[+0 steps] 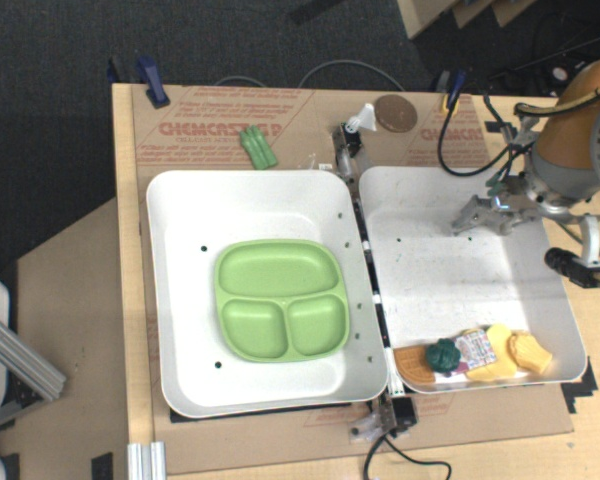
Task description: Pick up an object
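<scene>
Worktop [130,268]: pale wood, bearing two shallow white bins side by side on printed cardboard sheeting.

Left bin [170,268]: holds one light green divided tray [280,299], lying flat near the bin's middle. The tray has rounded corners, one long compartment on the far side and two smaller ones on the near side. All three compartments are bare.

Right bin [460,288]: a cluster of small objects lies along its near edge, packed close and touching one another. From left to right:
- tan round flat piece [410,364], at the bin's near left corner;
- dark green lumpy object [442,355], resting partly on the tan piece;
- small printed packet [474,347], white with reddish marking, tilted;
- yellow object [500,356], pale and smooth, partly under the packet;
- golden-brown ridged object [530,353], at the right end of the cluster.

Arm: grey with an orange band, entering from the right over the far right part of the right bin. The tool [490,213] sits low over that bin's far side, well apart from the cluster. Whether it is released or clenched cannot be told; nothing is seen in its grasp.

Outside the bins, on the cardboard: a green clip-like piece [259,148] beyond the left bin, and a brown disc [395,114] beyond the gap between the bins.
</scene>
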Robot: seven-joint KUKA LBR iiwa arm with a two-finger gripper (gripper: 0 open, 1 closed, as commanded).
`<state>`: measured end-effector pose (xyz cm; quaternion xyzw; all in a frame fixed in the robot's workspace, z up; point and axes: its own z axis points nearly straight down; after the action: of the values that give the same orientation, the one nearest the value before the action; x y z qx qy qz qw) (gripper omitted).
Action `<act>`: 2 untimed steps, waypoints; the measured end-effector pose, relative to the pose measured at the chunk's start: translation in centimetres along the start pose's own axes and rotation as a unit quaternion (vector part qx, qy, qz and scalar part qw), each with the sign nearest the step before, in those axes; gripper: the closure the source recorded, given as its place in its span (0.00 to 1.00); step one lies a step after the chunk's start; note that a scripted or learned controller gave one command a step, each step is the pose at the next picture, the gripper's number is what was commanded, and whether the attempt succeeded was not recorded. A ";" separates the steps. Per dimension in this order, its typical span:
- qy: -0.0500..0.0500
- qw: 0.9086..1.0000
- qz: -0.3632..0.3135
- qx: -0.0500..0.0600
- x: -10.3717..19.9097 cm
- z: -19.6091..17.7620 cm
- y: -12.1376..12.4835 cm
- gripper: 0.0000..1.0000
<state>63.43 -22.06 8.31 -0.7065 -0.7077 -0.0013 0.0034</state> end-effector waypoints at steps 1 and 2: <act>-0.002 1.000 -0.001 -0.002 -0.1 -1.3 0.1 1.00; -0.005 1.000 0.001 -0.005 -0.3 -6.0 -1.3 1.00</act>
<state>62.15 -22.44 14.30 -0.7074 -0.7068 -0.0013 -0.0031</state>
